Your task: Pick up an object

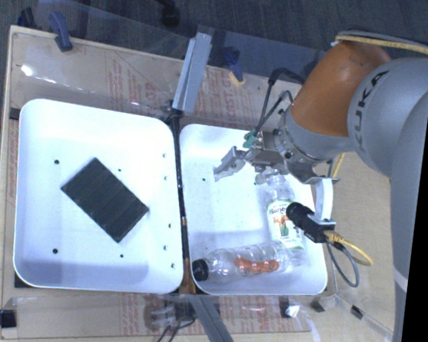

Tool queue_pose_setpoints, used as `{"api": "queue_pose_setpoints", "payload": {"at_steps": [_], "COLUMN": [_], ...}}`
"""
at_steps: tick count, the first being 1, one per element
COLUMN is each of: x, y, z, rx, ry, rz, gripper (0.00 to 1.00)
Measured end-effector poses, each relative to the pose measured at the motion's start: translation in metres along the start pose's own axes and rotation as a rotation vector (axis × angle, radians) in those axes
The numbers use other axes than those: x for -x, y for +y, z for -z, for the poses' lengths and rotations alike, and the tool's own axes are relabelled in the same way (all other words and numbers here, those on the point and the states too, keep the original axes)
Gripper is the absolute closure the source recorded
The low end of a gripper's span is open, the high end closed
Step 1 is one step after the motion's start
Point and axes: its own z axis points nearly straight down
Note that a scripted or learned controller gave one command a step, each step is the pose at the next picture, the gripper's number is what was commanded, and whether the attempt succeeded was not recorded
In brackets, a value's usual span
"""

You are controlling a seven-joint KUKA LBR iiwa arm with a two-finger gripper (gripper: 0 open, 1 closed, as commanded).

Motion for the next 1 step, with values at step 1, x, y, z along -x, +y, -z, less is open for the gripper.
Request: {"api": "queue_pose_setpoints", "payload": {"at_steps": [1], "x": [0.0193], "y": [-0.0256], "z": [-0.0343], "rx": [0.003], "ry": [0.000], "rz": [-0.157], "gripper": [0.00]}}
